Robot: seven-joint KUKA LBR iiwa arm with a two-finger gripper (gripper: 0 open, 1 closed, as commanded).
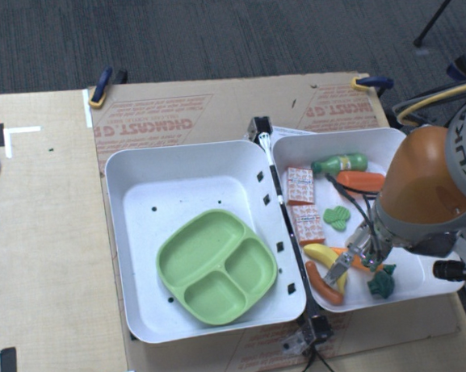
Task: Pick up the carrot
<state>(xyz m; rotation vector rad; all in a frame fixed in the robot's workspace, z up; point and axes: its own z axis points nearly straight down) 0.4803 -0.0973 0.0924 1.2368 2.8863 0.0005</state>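
Note:
The carrot [358, 261], orange with a dark green leafy top [381, 282], lies near the front of the right bin [391, 136]. Only part of its orange body shows, because my gripper [347, 262] is low over it. The arm's grey and orange wrist [424, 189] covers the bin's right side. Whether the carrot is being held is hidden by the gripper body.
Around the carrot lie a yellow banana [322, 253] and a red sausage [323, 283] to its left. Farther back are a green leaf [337, 217], red-white packets [303, 203], an orange-red tapered piece [361, 181] and a green bottle [340, 164]. The left bin [135, 181] holds a green divided plate [217, 266].

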